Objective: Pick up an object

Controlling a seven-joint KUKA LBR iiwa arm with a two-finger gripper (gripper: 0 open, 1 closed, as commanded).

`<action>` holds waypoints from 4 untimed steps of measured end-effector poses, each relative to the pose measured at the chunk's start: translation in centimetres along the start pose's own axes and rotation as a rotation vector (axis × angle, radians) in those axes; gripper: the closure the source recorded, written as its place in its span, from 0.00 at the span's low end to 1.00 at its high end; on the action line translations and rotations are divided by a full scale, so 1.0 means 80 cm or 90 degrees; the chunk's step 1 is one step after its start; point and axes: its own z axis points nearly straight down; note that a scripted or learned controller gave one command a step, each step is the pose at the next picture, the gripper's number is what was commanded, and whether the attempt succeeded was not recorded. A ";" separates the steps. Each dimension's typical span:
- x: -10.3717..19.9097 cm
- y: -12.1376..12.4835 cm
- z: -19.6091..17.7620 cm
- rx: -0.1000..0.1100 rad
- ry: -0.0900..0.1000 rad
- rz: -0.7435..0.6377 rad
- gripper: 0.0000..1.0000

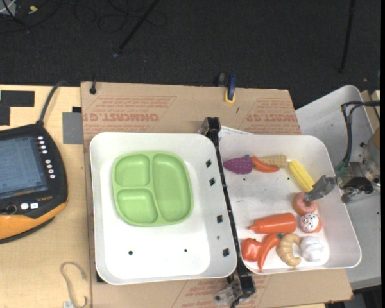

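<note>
Right now my gripper [319, 188] hangs low at the right side of the right bin [333, 165], its dark tip just above and right of the pink doughnut [303, 204]. Whether it is clenched or released I cannot tell; nothing visibly sits in it. The doughnut lies down and left of the tip, almost under it, so I judge it the nearest pick. It is a round, smooth plastic ring with no long axis. The yellow corn cob [300, 174] lies just up-left, long axis slanting down to the right, ridged-looking. Below sit a glossy orange-red sausage shape [273, 223] lying nearly level and a speckled white ball [309, 222]. The left bin [109, 249] holds a green divided plate [152, 189].
</note>
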 end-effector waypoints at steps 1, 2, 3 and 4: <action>0.000 0.003 -0.009 -0.008 -0.002 -0.001 0.00; 0.003 0.004 0.069 -0.007 -0.001 -0.003 0.00; 0.001 -0.003 0.124 -0.009 -0.002 -0.002 0.00; 0.001 0.003 0.151 -0.017 -0.004 -0.002 0.00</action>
